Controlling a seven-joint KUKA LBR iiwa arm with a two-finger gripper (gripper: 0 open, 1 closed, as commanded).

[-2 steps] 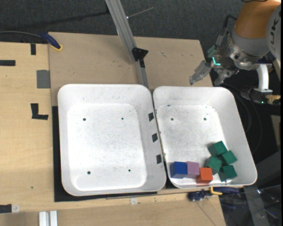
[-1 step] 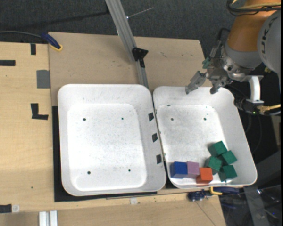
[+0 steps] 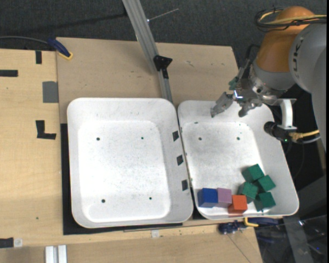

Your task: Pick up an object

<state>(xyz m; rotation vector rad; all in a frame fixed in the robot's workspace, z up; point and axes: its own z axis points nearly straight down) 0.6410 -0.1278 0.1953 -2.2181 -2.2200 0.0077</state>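
Note:
My gripper (image 3: 230, 109) hangs over the far edge of the right bin (image 3: 219, 147), its two fingers spread open with nothing between them. Well away from it, in that bin's near right corner, lie a blue block (image 3: 208, 196), a pale purple block (image 3: 224, 196), an orange block (image 3: 239, 203) and several green blocks (image 3: 257, 185) clustered together.
The left bin (image 3: 123, 158) sits beside the right one, with black clips along the shared rims. A slanted metal pole (image 3: 148, 43) rises from behind the bins' junction. A blue-and-yellow clamp (image 3: 60, 47) lies at the bench's far left.

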